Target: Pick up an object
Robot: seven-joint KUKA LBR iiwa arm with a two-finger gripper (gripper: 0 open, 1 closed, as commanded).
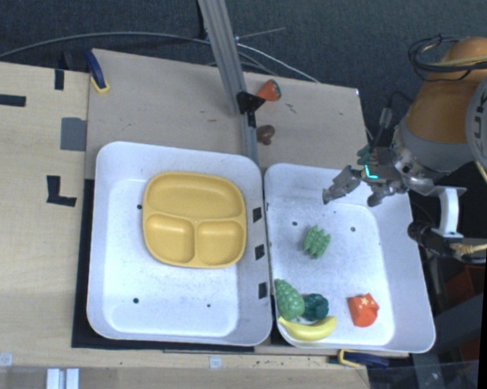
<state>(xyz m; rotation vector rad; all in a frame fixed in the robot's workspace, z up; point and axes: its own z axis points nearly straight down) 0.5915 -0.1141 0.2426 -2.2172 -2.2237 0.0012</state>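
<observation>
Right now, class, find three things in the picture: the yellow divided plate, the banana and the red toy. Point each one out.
yellow divided plate (197, 201): camera view, on the flat top section.
banana (310, 329): camera view, on the middle of its curve.
red toy (363, 310): camera view, on its centre.

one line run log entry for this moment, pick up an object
gripper: open, holding nothing, over right bin upper part | nearest: green toy | also in bin: banana, red toy | left bin: yellow plate

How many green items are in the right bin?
3: one green toy alone mid-bin, a light green one and a darker green one side by side by the banana at the front edge. More may hide beneath.
</observation>
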